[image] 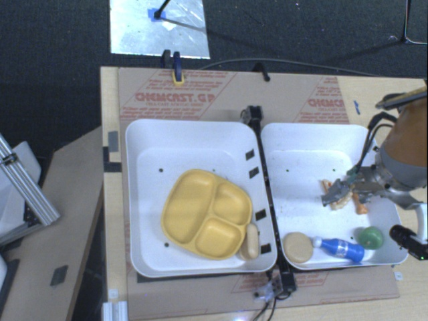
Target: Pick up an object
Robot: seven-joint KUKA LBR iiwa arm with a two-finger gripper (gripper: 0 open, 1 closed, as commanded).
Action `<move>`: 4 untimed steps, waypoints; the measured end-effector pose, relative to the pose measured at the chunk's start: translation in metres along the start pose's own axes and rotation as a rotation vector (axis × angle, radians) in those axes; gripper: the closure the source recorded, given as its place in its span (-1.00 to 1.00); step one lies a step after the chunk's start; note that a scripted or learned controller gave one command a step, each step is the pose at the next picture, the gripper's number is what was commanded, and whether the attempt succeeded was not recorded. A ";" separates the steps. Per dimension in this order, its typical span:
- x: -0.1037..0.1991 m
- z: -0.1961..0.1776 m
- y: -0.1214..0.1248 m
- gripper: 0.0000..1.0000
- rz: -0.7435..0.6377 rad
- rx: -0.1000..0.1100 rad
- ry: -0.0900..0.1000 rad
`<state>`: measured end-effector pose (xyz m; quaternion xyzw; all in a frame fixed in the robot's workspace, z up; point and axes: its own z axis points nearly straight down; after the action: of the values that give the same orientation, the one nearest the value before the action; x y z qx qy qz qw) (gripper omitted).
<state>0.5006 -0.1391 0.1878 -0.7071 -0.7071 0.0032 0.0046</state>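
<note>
The two-finger gripper (332, 196) sits in the right white bin (301, 146), over a small tan and orange object (342, 202); finger state cannot be determined.

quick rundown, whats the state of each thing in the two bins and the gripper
yellow tray: flat in the left bin, compartments up
beige piece: at the tray's lower right edge
tan disc: flat in the right bin
blue bottle: on its side
green ball: by the bottle
gripper: low in the right bin, over small pale and orange bits
</note>
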 end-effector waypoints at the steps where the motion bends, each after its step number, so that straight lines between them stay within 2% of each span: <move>1: 0.000 -0.006 0.003 -1.00 -0.003 -0.013 -0.003; 3: 0.011 0.099 0.007 -1.00 -0.001 -0.008 -0.001; 4: 0.010 0.086 0.008 1.00 -0.002 -0.013 -0.002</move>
<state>0.5080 -0.1286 0.1019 -0.7063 -0.7080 -0.0006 -0.0008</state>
